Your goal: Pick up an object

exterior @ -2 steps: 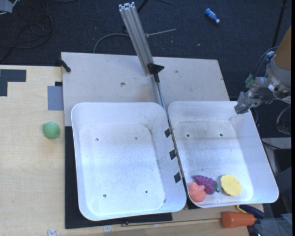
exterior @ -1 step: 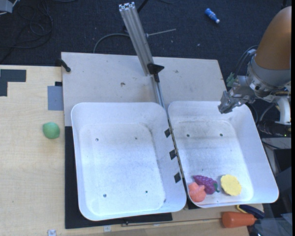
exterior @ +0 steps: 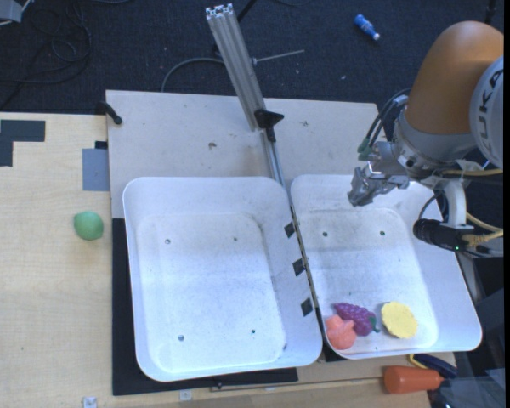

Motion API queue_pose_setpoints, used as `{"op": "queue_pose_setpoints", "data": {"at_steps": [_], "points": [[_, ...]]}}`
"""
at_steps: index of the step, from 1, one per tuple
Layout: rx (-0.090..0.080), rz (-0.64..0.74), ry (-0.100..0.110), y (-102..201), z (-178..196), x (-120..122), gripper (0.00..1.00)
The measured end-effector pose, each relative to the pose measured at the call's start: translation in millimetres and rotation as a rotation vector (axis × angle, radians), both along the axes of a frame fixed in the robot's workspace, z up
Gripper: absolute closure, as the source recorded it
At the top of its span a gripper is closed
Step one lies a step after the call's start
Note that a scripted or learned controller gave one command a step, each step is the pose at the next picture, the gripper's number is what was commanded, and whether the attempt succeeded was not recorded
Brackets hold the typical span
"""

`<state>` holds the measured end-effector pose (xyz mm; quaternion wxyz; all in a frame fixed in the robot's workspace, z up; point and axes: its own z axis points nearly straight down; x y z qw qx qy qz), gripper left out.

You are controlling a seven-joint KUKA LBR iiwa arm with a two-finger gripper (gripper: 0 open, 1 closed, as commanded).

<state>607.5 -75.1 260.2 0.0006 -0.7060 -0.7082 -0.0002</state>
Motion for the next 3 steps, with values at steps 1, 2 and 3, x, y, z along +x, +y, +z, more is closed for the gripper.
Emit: {"op": "queue_pose_setpoints", "data": {"at_steps": [1,2,3], "points": [[0.000,0.000,0.001,47,-14,6,1.00],[0.000,0.000,0.001,96,-30,-3,1.00],[0.000,0.000,0.001,148,-40,-3,1.00]]}}
